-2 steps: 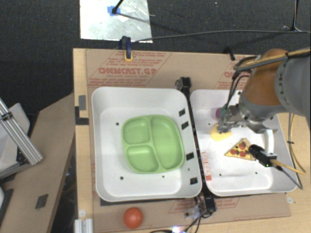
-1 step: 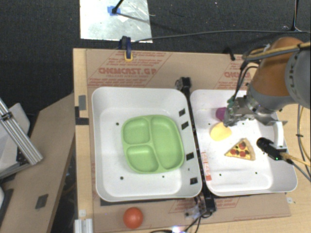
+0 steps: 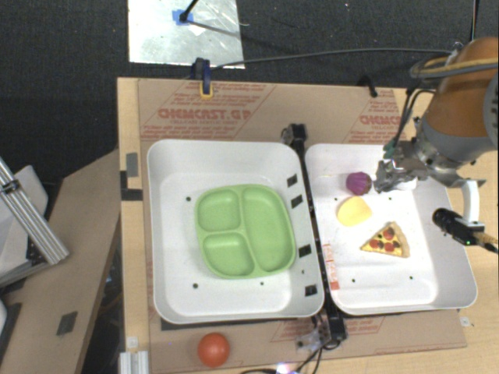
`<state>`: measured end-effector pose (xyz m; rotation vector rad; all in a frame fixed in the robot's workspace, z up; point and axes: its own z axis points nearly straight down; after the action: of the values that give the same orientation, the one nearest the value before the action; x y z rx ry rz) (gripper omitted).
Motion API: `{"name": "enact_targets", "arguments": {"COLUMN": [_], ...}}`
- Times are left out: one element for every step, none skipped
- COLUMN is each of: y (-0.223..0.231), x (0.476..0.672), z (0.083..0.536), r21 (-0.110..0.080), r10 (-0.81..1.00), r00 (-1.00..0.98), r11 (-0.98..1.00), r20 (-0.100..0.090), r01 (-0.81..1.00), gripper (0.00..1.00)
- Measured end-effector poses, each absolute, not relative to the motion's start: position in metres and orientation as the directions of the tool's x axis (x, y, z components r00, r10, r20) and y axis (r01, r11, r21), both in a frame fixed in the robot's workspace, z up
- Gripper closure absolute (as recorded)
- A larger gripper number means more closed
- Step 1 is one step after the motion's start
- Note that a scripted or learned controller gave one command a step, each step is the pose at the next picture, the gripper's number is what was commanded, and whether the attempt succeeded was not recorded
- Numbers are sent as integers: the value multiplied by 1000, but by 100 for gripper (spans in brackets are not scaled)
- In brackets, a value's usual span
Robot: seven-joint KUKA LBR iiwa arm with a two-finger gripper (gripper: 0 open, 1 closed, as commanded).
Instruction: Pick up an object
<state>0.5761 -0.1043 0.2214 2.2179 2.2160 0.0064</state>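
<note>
In the right bin (image 3: 421, 287) lie a small purple ball (image 3: 358, 182), a yellow rounded piece (image 3: 354, 210) and a toy pizza slice (image 3: 387, 241). My gripper (image 3: 387, 179) hangs low over the bin's far part, just right of the purple ball. Nothing shows between its fingers. The yellow piece sits just below and left of it, the pizza slice nearer the front.
The left bin (image 3: 168, 209) holds a green divided tray (image 3: 244, 229). An orange ball (image 3: 214, 348) rests on the bench in front of the left bin. The arm's orange band (image 3: 464, 100) and a cable clamp (image 3: 460, 226) hang over the right bin's right side.
</note>
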Motion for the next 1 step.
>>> {"name": "enact_targets", "arguments": {"y": [-112], "x": [582], "z": [269], "r21": [7], "r10": [1000], "r00": [-3], "r11": [3], "r20": [-2], "r01": [1000], "gripper": [100]}}
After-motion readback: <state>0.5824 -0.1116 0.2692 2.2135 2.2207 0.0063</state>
